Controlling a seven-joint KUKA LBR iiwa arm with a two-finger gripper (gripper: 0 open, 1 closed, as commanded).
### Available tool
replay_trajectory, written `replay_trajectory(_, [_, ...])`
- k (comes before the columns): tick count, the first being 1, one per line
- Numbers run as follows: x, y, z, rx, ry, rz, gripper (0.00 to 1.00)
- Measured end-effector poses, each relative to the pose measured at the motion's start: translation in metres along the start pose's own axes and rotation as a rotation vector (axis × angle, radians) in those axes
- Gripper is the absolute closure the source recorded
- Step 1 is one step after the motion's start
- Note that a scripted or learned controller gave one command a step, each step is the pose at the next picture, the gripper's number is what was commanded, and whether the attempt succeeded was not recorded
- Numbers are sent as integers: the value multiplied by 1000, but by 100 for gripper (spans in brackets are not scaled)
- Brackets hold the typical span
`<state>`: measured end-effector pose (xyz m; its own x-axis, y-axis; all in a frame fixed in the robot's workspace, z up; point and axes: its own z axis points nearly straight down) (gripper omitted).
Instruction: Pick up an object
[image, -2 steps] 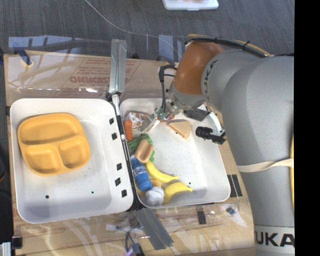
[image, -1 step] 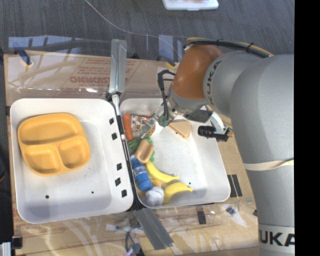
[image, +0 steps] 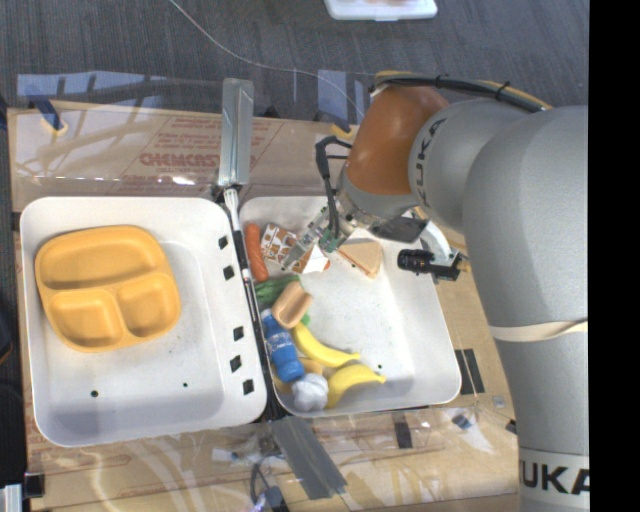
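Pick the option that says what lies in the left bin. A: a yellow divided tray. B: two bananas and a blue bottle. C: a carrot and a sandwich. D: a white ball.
A: the yellow divided tray lies alone in the left bin, while the bananas and the blue bottle sit in the right bin.

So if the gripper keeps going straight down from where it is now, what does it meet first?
Most likely the patterned packet at the right bin's far end, just under the gripper; the sandwich wedge lies beside. Depth is unclear.
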<state>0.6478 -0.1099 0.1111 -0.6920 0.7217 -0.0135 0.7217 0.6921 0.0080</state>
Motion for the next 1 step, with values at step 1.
replay_trajectory(1, [31, 42, -86, 3, 8, 45, 100])
